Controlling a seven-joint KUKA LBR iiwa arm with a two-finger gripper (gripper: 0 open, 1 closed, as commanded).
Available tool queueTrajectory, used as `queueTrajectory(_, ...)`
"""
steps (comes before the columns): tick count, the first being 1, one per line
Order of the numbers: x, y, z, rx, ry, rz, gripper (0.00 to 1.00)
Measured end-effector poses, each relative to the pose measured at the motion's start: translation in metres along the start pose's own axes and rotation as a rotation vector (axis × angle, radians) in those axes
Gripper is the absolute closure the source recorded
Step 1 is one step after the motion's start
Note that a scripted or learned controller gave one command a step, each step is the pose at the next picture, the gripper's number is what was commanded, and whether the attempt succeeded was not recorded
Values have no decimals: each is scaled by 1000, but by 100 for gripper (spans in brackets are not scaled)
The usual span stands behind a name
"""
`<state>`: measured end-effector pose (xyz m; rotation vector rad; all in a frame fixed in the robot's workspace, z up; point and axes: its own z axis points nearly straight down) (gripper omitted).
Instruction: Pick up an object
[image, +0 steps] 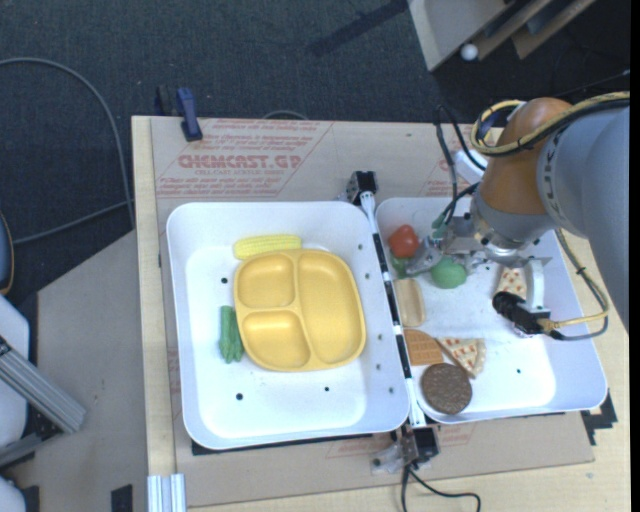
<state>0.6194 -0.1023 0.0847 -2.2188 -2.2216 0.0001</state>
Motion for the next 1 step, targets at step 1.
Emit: queueTrajectory(1,0,0,-10,-1,-1,1,100)
